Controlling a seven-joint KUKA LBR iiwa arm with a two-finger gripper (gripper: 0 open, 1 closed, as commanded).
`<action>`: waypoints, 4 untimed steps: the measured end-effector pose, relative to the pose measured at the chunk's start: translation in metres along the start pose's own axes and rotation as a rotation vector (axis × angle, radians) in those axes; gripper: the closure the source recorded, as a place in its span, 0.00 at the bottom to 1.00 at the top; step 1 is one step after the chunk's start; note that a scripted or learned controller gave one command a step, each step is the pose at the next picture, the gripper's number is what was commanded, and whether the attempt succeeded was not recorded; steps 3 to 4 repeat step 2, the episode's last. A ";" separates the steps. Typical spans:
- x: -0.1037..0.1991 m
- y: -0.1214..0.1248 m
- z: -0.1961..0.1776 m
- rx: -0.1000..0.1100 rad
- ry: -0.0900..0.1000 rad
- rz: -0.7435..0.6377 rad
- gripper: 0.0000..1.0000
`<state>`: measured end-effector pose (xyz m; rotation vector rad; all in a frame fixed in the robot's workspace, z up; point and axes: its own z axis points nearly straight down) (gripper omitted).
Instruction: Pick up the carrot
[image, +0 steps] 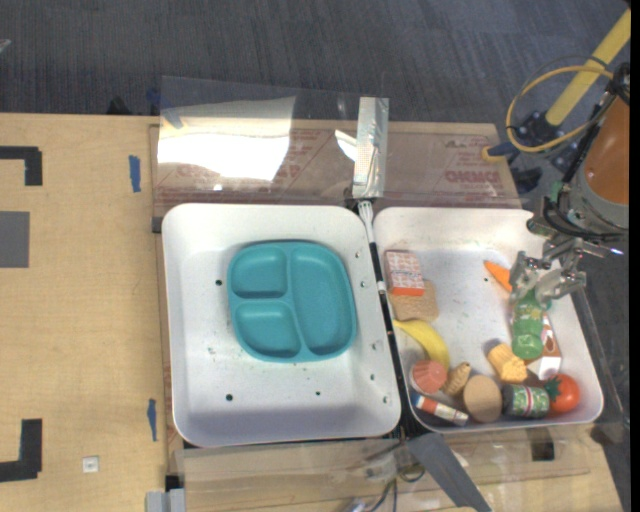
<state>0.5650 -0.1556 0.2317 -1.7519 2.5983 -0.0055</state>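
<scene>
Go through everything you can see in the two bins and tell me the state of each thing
Carrot: lying in the right bin, beside the gripper, not held.
Divided plate: upright in the left bin.
Banana: lying flat.
Small carton: lying down.
Tomato: resting in the near corner.
Can: on its side.
Gripper: low over the right bin.

The carrot (497, 273) shows as a short orange tip; the gripper (540, 280) covers its other end, and I cannot tell whether the metal touches it. The arm (605, 170) runs off the right edge. In the right bin (455, 245), the heaped small items (505, 385) overlap, too small to name, and the box label (404, 270) is unreadable
</scene>
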 end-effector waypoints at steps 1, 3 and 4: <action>-0.013 0.014 0.128 -0.012 -0.001 -0.212 1.00; -0.013 0.012 0.126 -0.007 0.000 -0.212 0.00; -0.013 0.012 0.126 -0.007 0.000 -0.212 0.00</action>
